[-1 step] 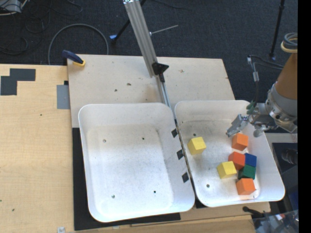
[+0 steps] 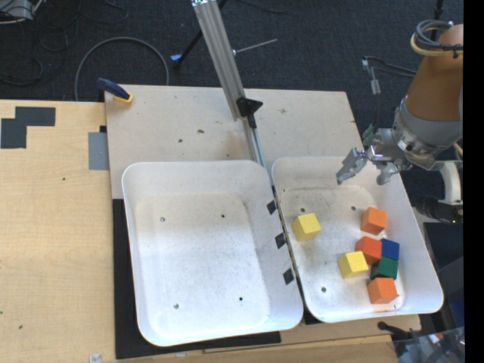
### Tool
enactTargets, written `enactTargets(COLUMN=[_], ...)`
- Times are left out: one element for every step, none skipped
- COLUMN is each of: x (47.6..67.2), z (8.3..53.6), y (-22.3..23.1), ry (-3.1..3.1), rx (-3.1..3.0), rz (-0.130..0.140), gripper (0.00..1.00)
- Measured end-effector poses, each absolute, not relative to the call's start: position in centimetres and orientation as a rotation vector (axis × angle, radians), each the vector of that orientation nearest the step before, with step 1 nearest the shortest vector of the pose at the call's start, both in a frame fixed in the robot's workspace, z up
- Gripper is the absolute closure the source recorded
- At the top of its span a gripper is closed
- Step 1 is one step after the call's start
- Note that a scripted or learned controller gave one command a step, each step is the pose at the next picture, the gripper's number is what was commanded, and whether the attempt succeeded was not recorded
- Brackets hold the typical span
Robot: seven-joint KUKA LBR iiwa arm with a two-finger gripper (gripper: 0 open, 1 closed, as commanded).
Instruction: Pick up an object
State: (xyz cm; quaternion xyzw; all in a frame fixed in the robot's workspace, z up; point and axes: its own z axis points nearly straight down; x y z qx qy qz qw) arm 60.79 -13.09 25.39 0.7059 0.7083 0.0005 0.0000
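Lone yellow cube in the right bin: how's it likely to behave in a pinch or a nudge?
The yellow cube looks rigid with flat faces, so it should sit still rather than roll. It stands apart from the other blocks, so fingers likely fit around it. On the smooth bin floor a nudge would probably slide it.

Dark carpeted floor (image 2: 302,21) spans twelve o'clock, strewn with black looped cables (image 2: 121,51). Pale wooden counter (image 2: 53,225) sits at nine o'clock. Slanted aluminium rail (image 2: 219,51) rises near centre-top.

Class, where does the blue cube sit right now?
The blue cube lies in the right bin, near its right wall, touching an orange cube on its left and the green cube just below.
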Motion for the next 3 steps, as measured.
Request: enactTargets(x=[58.4, 59.4, 59.7], z=[17.0, 12.1, 11.8], y=[-18.7, -20.7, -20.9], ry=[2.222, 2.210, 2.207], rx=[2.233, 2.204, 2.203], rz=[-0.012, 0.014, 0.015], gripper=[0.00, 0.00, 0.00])
